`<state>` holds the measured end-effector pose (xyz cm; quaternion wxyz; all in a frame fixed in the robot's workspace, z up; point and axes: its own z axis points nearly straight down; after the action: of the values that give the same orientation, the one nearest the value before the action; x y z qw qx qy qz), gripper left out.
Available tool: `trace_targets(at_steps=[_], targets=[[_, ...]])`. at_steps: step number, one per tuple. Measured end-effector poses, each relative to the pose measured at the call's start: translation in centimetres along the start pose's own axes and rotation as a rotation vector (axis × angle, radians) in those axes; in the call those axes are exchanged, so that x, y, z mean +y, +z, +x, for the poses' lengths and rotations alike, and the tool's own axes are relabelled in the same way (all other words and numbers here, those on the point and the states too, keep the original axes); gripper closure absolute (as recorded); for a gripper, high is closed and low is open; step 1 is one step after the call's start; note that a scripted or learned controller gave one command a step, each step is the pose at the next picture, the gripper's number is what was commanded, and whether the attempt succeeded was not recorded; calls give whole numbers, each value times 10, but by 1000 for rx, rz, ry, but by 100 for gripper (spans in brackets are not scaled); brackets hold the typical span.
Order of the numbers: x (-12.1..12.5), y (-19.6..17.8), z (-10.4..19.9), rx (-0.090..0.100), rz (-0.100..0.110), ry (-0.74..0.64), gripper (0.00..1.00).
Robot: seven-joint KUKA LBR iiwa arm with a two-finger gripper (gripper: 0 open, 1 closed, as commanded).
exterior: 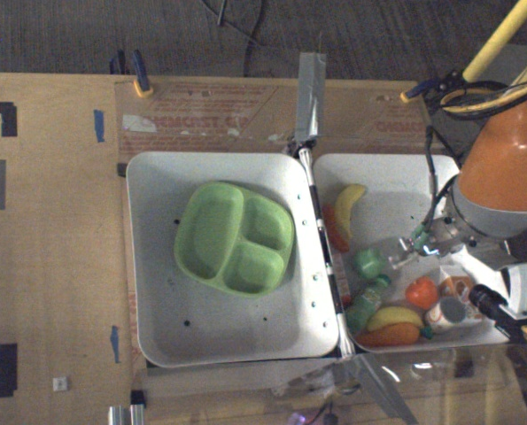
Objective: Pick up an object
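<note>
Jaws first: we cannot tell how they stand, since the gripper [420, 241] shows as a small blurred metallic tip below the grey wrist and orange band, hovering over the middle of the right bin [396, 175]. No object is visibly gripped. The task leaves the choice of object to us, and every candidate lies in that right bin. A yellow banana [348, 204] rests alone near the bin's left wall, toward the top; a small green item [368, 262] sits just beside the gripper tip; lower down, an orange-red round fruit [422, 292], a second yellow banana [393, 316] lying against an orange carrot-like piece [390, 334], and a pale can-like object [446, 312] crowd the bottom corner. These look like hollow plastic toy food, so we judge them light, stiff and rather slippery, apt to squirt out of a pinch on a curved face. The upper banana seems the friendliest target: clear space around it, and a narrow body that we would take across its middle, fingers square to its length. The green item is nearer, but its shape is too blurred for us to name a good grip line. The left bin [157, 308] bears a green divided plate [236, 237], broad and shallow, which we judge a poor fit for two fingers except at its rim.
</note>
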<state>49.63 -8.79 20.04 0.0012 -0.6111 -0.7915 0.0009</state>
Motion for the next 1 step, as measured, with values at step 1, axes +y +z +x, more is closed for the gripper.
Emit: trace_targets(at_steps=[1], targets=[[-24,61,-26,3,1,-329,100]])
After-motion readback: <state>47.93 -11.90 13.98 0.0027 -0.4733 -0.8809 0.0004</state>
